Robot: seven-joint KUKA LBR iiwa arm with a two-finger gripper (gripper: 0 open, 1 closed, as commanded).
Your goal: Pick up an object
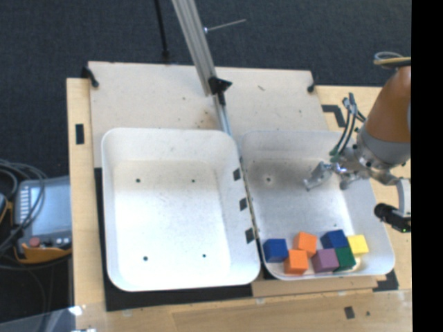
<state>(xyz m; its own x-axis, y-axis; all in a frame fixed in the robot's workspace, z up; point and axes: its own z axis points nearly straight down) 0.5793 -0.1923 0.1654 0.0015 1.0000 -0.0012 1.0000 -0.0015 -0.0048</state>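
You are looking down at a slant on a tabletop (79, 185) that carries two shallow white bins side by side. The left bin (114, 151) sits toward nine o'clock, the right bin (277, 151) toward three o'clock. The grey arm (391, 126), with its orange band, enters at three o'clock and leans over the right bin.

The tool (317, 177) hangs above the bare middle of the right bin, pointing toward nine o'clock. You cannot tell from here whether it is apart or together; it is small and blurred. Nothing shows between its tips.

The things to pick lie clustered at the right bin's five o'clock corner, well apart from the tool: a blue cube (275, 249), an orange cube (306, 241), a second orange cube (297, 261), a purple cube (324, 260), a green cube (345, 258), a dark blue cube (334, 239) and a yellow cube (358, 244). They sit packed close, several touching.

By this showing, the task is at its start. No cube is lifted. What is left is to choose one, bring the tool over it at five o'clock, descend, grip and raise.
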